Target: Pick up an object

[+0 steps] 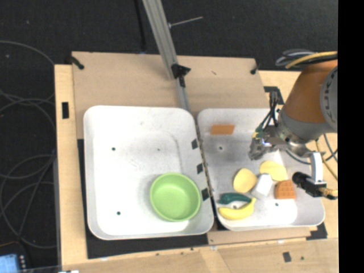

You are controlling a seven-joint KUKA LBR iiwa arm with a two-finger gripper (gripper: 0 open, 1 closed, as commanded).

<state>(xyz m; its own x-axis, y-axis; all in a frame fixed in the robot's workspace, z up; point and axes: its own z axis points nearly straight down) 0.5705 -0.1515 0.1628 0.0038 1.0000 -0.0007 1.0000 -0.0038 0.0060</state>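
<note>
My gripper (260,148) hangs over the right bin (227,118), at its middle right, just above a cluster of small objects. Below it lie a yellow rounded piece (244,180), a second yellow piece (273,169), a small white block (263,185), an orange waffle-like block (285,190), a dark green item (232,198) and a yellow banana (237,211). An orange flat rectangle (222,130) sits alone at the bin's far left. I see nothing between the fingers.
The left bin (114,135) holds a light green bowl (175,196) near its front right corner. A grey metal pole (161,30) slants up from between the bins. The arm's orange band (310,95) looms at the right edge.
</note>
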